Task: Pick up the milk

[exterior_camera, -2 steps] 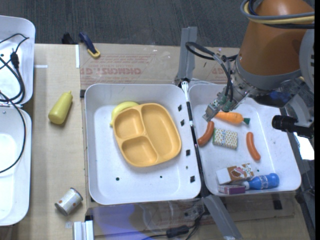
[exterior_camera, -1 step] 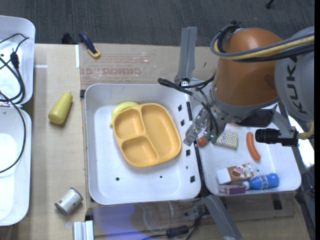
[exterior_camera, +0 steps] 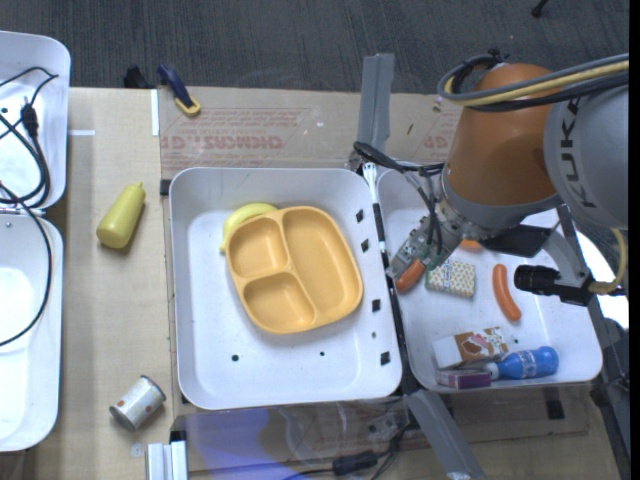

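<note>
The milk [exterior_camera: 470,347], a small white and brown carton, lies on its side near the front of the right bin [exterior_camera: 580,353]. My gripper [exterior_camera: 428,248] hangs under the orange wrist band over the left part of that bin. It sits well behind the carton and apart from it. Its tip is just above an orange carrot-like piece [exterior_camera: 407,274] and a small speckled box [exterior_camera: 451,279]. Nothing is visibly held, and the wrist hides much of the gripper.
A blue bottle [exterior_camera: 526,363] and a purple item [exterior_camera: 462,378] lie against the carton's front. A red sausage [exterior_camera: 506,293] lies to the right. The left bin [exterior_camera: 200,348] holds a yellow divided plate [exterior_camera: 292,268] and a banana [exterior_camera: 245,216]. A mustard bottle [exterior_camera: 120,216] and a can [exterior_camera: 137,401] lie outside.
</note>
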{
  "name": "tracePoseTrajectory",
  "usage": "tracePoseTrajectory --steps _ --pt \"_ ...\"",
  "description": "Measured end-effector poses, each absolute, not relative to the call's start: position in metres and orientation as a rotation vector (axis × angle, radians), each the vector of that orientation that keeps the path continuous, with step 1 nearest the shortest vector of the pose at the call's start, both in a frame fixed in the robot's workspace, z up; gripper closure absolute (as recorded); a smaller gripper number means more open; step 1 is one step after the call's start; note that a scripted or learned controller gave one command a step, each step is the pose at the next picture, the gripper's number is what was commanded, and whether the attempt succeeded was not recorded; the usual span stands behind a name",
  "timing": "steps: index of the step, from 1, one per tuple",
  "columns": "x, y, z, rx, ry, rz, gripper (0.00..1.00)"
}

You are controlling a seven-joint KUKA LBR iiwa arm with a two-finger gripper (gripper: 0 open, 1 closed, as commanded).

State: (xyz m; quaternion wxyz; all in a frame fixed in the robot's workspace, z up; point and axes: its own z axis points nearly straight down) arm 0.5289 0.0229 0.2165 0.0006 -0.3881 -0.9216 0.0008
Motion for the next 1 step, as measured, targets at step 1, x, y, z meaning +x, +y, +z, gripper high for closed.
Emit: tracePoseTrajectory --steps 1 --pt "0.4779 0.0705 0.2241 -0.999 -2.977 0.002 1.00"
